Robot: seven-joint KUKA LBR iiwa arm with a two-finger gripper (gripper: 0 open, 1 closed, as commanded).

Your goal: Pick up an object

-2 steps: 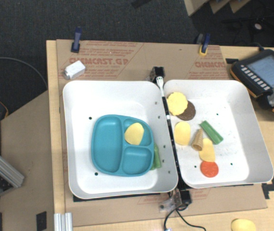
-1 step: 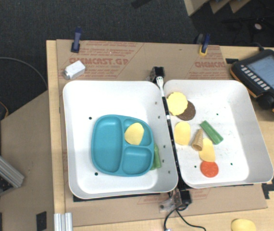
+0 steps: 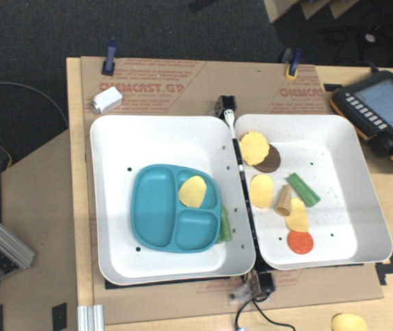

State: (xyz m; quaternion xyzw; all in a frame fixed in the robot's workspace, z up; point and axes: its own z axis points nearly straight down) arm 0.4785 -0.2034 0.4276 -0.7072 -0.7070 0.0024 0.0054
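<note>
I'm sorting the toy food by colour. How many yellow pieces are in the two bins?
4. One on the blue tray in the left bin; in the right bin, one over a brown disc, one by the divider, one above the red piece. More may be hidden.

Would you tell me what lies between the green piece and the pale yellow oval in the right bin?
In the camera view, a tan cone lies between the green piece and the pale yellow oval.
</note>
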